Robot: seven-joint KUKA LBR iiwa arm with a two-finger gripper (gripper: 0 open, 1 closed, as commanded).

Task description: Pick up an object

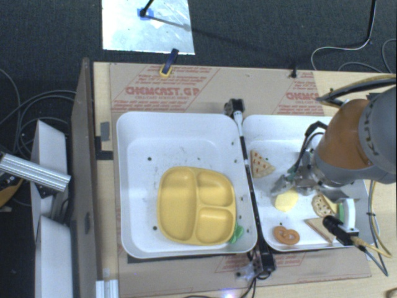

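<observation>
A: Target?
B: Prob the yellow lump (286, 201), mid right bin (273, 132), lying loose on the floor. Easiest pick: clear space round most of it.

A: Gripper (291, 180)?
B: Just above-left of the lump, low in the bin, nearly touching it. Can't tell whether apart or together — too small, dark, half hidden under the wrist. Nothing seen clamped.

A: Why there?
B: Looks like lining up for a top-down grab; arm (347, 144) bent in from the right to get the wrist over the bin.

A: Neighbours?
B: 4 more in the same bin: pizza slice (261, 164) up-left by the wall, pretzel (286, 234) at the front, cookie (322, 205) to the right, brown wedge (317, 227) front-right. All apart from the lump, cookie nearest.

A: Left bin (142, 135)?
B: Yellow tray (197, 205), 3 compartments, sat toward the front-right corner; green bit (237, 234) poking out beside it. Not in the way.

A: Risk?
B: Lump looks round and smooth, so could squirt off sideways on closing. Guess only.
</observation>
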